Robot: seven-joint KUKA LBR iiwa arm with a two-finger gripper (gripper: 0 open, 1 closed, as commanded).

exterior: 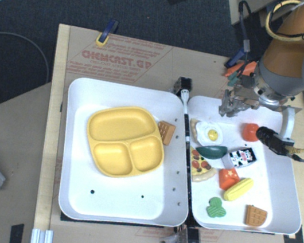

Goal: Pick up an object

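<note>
Over the far end of the right bin (290, 197), the tool (231, 109) hangs above bare floor, finger state impossible to tell, while the toy food lies nearer: fried egg (208, 133), red piece (249, 131), corn cob (238, 189), broccoli (216, 208), waffle (255, 215).

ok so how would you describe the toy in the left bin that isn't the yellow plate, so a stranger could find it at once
Start at the left white bin, which holds a big yellow divided plate. Go to the plate's upper right edge, toward the rail between the two bins. The small tan waffle piece sits there against the plate's rim, marked by its grid pattern and brownish colour, unlike the smooth yellow plate.
</note>
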